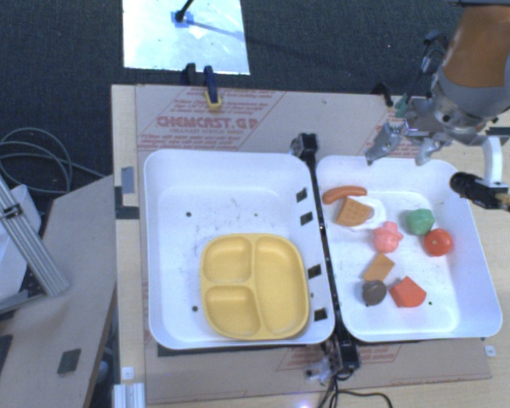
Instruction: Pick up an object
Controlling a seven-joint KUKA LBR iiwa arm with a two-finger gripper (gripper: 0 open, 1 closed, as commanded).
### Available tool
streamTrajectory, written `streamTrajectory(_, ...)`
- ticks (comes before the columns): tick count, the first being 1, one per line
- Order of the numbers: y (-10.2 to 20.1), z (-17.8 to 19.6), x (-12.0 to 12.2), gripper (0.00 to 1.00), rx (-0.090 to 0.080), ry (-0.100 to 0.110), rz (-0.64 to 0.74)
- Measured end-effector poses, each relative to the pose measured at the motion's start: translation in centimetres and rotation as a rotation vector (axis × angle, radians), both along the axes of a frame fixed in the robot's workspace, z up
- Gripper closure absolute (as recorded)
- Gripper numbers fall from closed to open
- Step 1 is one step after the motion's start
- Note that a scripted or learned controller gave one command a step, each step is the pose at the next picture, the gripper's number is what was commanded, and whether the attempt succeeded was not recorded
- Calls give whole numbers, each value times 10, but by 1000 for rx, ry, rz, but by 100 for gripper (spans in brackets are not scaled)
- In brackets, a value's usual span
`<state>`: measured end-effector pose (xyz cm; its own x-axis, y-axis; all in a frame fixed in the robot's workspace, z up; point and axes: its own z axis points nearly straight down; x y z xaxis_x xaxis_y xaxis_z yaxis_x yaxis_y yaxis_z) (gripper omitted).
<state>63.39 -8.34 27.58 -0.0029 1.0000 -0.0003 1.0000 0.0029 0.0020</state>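
1. The gripper (404, 145) hangs over the far rim of the right bin (472, 313), with the arm (484, 45) rising behind it. Its two fingers stand apart, open, with nothing between them.
2. The things to pick all lie in the right bin. Taking the waffle (354, 212) as the landmark: a sausage (344, 194) lies just beyond it, touching or nearly so; a pink piece (388, 238) sits just to its near right; a green piece (421, 221) is farther right, and a tomato (438, 242) lies just nearer than that.
3. Toward the camera from the waffle lie an orange block (378, 268), a dark round piece (374, 292) touching or almost touching it, and a red piece (407, 292) beside that.
4. The left bin (174, 194) holds only a yellow tray (255, 284), well apart from the waffle.
5. No object is chosen yet; the gripper is above the rim, not over any toy.
6. Risks, as a judgement: the sausage and waffle lie so close that a finger could land on one and push both aside.
7. A descent from the present spot could strike the bin's rim.
8. The tomato and green piece look round and may roll or squirt out as the fingers close.
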Motion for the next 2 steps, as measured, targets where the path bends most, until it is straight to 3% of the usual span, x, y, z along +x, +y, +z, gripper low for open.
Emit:
streamTrajectory(1,-2,-171,-23,0,2,17,-3)
streamTrajectory(2,-4,-192,-135,0,2,8,-5)
